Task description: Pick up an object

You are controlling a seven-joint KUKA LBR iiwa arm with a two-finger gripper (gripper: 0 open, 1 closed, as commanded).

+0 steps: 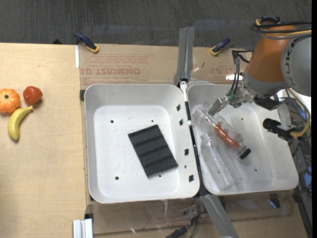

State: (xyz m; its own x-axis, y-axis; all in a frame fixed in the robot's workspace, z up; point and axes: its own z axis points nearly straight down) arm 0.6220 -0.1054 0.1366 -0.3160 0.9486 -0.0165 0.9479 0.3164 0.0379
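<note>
1. Two white bins side by side on the bench: left bin [94, 133], right bin [277, 182], with a grey divider strip between them.
2. Left bin holds one black ribbed slab [152, 150], lying flat near the middle, turned at an angle to the bin walls.
3. Right bin holds a clear plastic bottle [220, 165], on its side, running diagonally from upper left toward the lower middle of the bin.
4. Also in the right bin: a clear item with an orange-red part [227, 136] inside, lying just beside the bottle's upper half; they look to be touching but it's hard to be sure.
5. Small black piece [244, 153] lies just right of the orange-red part's lower end.
6. Arm [275, 53] comes in from the right, orange band over the upper right corner of the right bin.
7. Gripper [218, 105] sits at the upper left of the right bin, pointing down-left, close above the upper end of the clear items.
8. Finger state: can't tell, too small and blurred; nothing visibly held.
9. On the wood surface far left, well apart from the bins: orange fruit [8, 101], red fruit [32, 95], banana [17, 123], clustered together.
10. Brown cardboard sheet [129, 66] behind the bins, with two blue-and-yellow clamps [86, 42] at its top edge.
</note>
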